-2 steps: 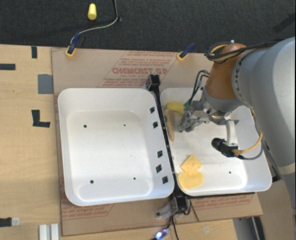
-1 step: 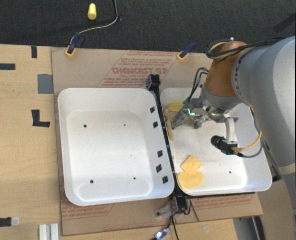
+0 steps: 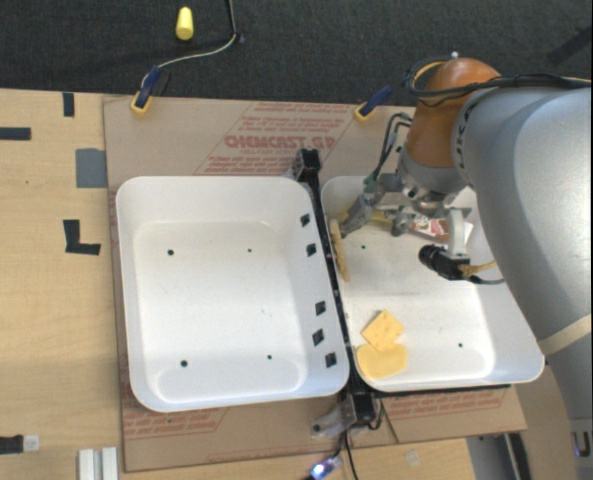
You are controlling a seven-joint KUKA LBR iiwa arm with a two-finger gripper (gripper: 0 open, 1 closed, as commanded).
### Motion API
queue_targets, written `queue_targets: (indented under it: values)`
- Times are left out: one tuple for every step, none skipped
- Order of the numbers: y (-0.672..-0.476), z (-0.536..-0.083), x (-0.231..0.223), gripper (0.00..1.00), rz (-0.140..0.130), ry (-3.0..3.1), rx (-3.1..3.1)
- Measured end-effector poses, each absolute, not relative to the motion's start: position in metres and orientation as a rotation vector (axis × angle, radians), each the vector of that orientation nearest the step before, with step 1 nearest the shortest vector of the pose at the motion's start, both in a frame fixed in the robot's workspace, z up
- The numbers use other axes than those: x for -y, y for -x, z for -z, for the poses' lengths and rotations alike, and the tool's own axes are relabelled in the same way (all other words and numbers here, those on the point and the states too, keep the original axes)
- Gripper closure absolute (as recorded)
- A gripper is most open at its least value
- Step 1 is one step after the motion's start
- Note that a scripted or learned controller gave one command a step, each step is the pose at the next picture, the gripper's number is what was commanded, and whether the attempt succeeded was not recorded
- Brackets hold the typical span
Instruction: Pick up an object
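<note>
In the camera view my gripper hangs low over the far part of the right bin, below the orange wrist band. A small red and white object shows right beside the gripper; whether it is held is not visible. A yellow square block lies near the bin's front, partly on a yellow round piece. A thin tan piece rests along the bin's left wall, left of the gripper.
The left bin sits beside the right one, with black clips along the shared wall. The arm's big grey body covers the right side. A yellow item lies on the dark floor far behind.
</note>
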State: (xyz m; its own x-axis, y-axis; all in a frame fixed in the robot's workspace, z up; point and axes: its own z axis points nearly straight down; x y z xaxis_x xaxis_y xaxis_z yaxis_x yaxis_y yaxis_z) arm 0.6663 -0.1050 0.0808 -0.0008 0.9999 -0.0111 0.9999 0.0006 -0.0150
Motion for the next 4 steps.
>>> queue_targets:
  values:
    - [-0.668, -0.082, 0.143, 0.00, -0.001, 2.221, 2.220]
    - [-0.631, -0.087, 0.199, 0.00, 0.029, 2.217, 2.224]
    - [-0.582, -0.088, 0.211, 0.00, 0.042, 2.208, 2.235]
    - [-0.627, -0.172, 0.149, 0.00, 0.006, 2.212, 2.234]
